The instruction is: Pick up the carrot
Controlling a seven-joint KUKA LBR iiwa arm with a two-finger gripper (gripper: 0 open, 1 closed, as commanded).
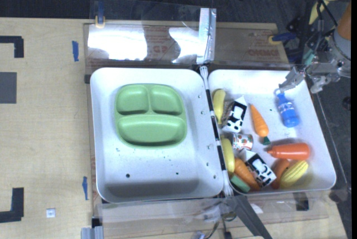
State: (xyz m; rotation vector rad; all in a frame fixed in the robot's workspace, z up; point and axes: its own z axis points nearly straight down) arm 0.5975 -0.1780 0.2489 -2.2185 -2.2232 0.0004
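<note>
1. Carrot [257,120] lies in the right bin [326,137], about in the middle, a little toward the far side.
2. Its long side runs from far to near. The thin orange tip points far and a bit left. The green end points near and a bit right.
3. Just left of it is a black and white toy cow [236,115]. A blue bottle [288,110] lies to its right, a small way off. A fat orange and red veggie [288,150] lies just near of it.
4. The green plate [150,114] sits in the left bin [106,137], well apart.
5. The claw [298,79] hangs over the far right corner of the right bin. It holds nothing. I cannot tell if it is spread or pressed together.
6. I think the grab has not started yet. The claw must next go left and nearer, line up across the carrot's thin body, then drop down between the cow and the bottle.
</note>
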